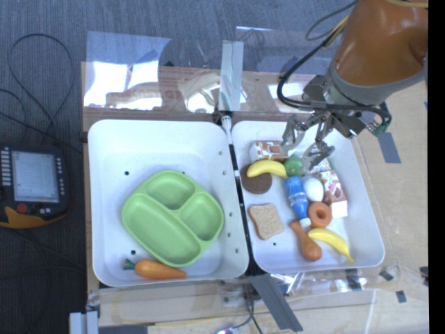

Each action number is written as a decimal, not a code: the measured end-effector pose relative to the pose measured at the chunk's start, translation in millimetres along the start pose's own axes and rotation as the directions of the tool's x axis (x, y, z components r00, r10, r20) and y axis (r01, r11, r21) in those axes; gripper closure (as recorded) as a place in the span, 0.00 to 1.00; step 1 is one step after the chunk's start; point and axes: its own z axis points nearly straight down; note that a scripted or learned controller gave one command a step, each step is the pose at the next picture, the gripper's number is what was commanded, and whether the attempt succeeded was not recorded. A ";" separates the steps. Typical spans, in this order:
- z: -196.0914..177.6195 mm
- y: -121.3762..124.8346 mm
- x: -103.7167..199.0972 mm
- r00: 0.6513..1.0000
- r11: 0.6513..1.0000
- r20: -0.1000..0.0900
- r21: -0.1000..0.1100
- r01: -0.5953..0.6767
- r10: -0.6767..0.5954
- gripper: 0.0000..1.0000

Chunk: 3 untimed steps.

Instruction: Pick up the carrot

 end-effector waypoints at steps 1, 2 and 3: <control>-31.0 51.0 -18.8 0.905 0.905 0.002 0.001 0.426 -0.426 1.00; 59.4 147.5 4.1 0.701 0.701 0.000 -0.009 0.713 -0.713 1.00; 91.9 146.9 11.4 0.638 0.638 0.001 -0.005 0.770 -0.770 1.00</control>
